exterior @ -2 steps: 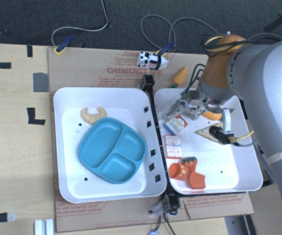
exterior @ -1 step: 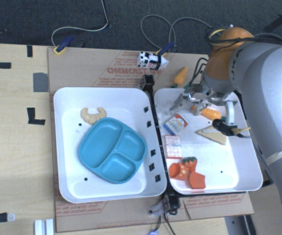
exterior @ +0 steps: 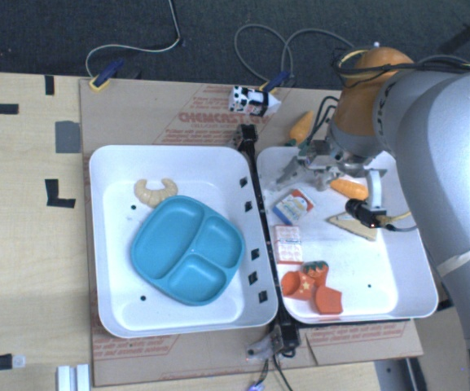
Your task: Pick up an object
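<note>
Even overhead light, soft faint shadows, mild glare on the white bins [exterior: 116, 226], slight overall softness.

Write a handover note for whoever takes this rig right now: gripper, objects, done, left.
Gripper: low over the far end of the right bin, with no object visibly held.
Right bin: blue-and-white packet just below the gripper, white-and-red packet, red-orange toys, orange piece.
Left bin: blue divided plate, tan pastry toy.
Done: nothing lifted as things lie.
Left: grasp one object and lift it. The blue-and-white packet looks the nearest candidate.
</note>
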Controlling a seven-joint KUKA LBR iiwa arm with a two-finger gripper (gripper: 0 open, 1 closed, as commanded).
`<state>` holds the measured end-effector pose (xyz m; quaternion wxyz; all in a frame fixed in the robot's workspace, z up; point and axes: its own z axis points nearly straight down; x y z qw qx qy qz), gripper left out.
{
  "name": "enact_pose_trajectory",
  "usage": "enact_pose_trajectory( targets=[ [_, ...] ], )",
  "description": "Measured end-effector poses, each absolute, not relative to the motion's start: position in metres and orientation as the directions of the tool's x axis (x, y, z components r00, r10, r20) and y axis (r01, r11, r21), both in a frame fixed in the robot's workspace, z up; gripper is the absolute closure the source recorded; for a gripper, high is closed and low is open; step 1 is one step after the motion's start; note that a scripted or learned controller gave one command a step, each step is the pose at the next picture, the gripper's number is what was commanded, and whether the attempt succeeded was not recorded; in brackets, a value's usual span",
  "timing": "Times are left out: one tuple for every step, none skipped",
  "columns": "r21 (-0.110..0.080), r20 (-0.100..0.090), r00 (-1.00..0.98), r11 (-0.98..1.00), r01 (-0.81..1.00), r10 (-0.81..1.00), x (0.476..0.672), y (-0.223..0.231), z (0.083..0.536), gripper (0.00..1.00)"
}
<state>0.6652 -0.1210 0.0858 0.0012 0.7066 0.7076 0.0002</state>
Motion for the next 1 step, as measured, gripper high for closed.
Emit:
enact_pose_trajectory(
  targets=[
    [0.003,-0.003,-0.001,0.001,1.0,1.0,0.662,-0.1202,0.0859,0.0]
  ],
)
